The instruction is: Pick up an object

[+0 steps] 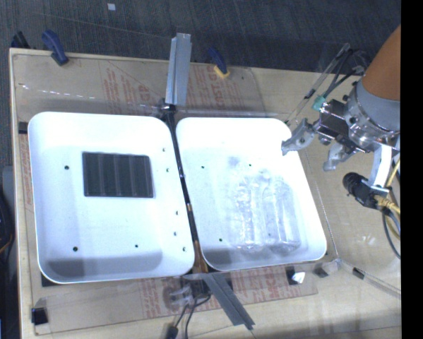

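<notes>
Inside right bin (306,210), clear ribbed bottles (262,214)

Faint red printing runs in slanted lines across the counter (91,83) above the left bin (49,129) and again along its lower edge, but the letters are too small and blurred to read.

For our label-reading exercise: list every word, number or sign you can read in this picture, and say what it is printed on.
None can be read.
Red printed lettering runs along the cardboard sheet under the bins: too small and blurred to read.
Dark ribbed pad in the left bin: no text.
Clear plastic bottles in the right bin: no legible label.
</notes>
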Action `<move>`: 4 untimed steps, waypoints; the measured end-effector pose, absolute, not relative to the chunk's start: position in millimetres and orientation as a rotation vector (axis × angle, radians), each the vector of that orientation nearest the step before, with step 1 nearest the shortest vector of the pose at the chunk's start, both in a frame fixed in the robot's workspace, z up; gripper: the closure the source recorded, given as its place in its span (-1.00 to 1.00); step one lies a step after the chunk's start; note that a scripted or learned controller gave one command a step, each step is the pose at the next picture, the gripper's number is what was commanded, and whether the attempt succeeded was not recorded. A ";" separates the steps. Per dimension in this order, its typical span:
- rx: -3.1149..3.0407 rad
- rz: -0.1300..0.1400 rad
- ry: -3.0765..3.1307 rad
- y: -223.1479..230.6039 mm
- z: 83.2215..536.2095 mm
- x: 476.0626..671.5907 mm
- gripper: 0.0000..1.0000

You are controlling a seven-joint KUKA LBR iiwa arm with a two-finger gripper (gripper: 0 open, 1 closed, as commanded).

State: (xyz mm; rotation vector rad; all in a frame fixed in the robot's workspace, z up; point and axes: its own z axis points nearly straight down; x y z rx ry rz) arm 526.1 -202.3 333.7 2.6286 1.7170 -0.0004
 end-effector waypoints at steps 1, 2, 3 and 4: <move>2.604 -0.006 1.763 -199.1 314.4 506.1 -1.00; 2.508 -0.002 1.896 -202.3 336.3 477.6 -1.00; 2.408 -0.002 2.019 -201.2 300.7 477.9 -1.00; 2.439 -0.001 1.979 -197.7 329.9 477.4 -1.00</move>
